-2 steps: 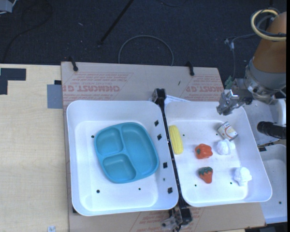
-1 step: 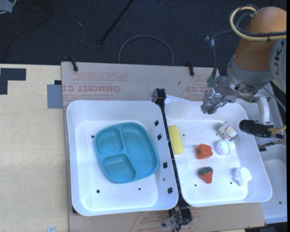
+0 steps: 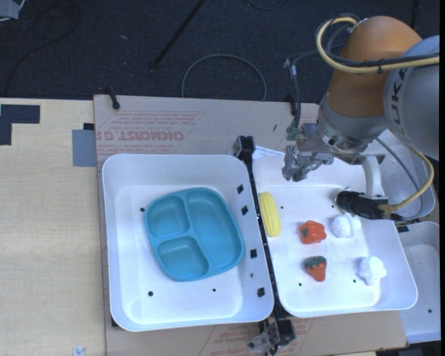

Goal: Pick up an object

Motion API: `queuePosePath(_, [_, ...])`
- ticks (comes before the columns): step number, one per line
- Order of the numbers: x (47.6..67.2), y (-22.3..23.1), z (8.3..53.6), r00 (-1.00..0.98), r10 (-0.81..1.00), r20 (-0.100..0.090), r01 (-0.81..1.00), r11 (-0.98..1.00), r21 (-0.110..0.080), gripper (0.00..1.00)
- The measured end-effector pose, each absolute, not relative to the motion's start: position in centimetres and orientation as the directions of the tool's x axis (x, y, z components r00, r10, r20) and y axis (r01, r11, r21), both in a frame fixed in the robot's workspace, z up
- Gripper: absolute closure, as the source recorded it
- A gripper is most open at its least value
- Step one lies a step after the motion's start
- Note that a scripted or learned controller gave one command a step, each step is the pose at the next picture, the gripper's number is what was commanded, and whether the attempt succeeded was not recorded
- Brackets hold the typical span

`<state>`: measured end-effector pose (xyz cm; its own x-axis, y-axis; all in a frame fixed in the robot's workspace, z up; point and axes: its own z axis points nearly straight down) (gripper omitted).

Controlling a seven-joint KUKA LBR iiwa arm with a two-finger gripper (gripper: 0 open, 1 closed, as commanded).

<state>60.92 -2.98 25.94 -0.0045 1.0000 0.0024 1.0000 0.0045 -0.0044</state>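
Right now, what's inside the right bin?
In the right bin: a corn cob, two red-orange toy vegetables, two white lumps. The arm covers its far corner.

Arm enters from 3 o'clock, orange band uppermost, wrist angled toward 7 o'clock; gripper [image 3: 298, 166] hangs low.

Left shallow white plastic bin [image 3: 126, 199]: holds blue three-compartment plastic tray [image 3: 193, 233], lying flat | Bench base: brown cardboard sheet with red printing [image 3: 163, 128], under both bins | Left of bins: pale wooden tabletop [image 3: 37, 243] bearing dark grey square patches [image 3: 15, 121] | Background: black floor with loose cables [image 3: 222, 73]
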Motion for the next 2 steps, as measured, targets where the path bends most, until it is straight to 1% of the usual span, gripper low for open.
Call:
queuePosePath(1, [62.0, 1.6, 25.7, -0.004, 1.000, 0.002, 1.000, 0.004, -0.002, 1.00])
queuePosePath(2, [63.1, 6.7, 24.4, -0.004, 1.000, 0.001, 1.000, 0.004, -0.003, 1.00])
